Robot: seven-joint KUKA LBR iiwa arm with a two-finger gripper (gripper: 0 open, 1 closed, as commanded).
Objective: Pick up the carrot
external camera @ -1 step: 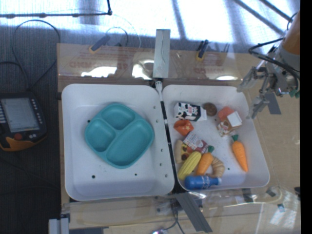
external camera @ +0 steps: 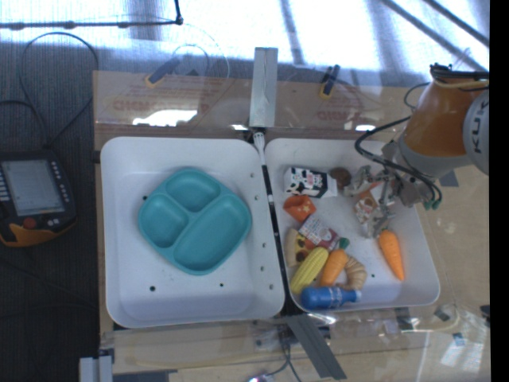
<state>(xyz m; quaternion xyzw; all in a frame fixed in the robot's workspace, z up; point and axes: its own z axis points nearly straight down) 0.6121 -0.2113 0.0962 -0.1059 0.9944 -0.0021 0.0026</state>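
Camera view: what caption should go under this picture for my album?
Robot tool hovering above a carrot in the toy-filled right bin.

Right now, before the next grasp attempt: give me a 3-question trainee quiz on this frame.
1. True or false: the teal plate lies in the left bin.
2. The gripper is over: A) the left bin, B) the right bin, C) the bench outside both.
3. Name the yellow toy just above the blue bottle.

Key: 1 true; 2 B; 3 corn.
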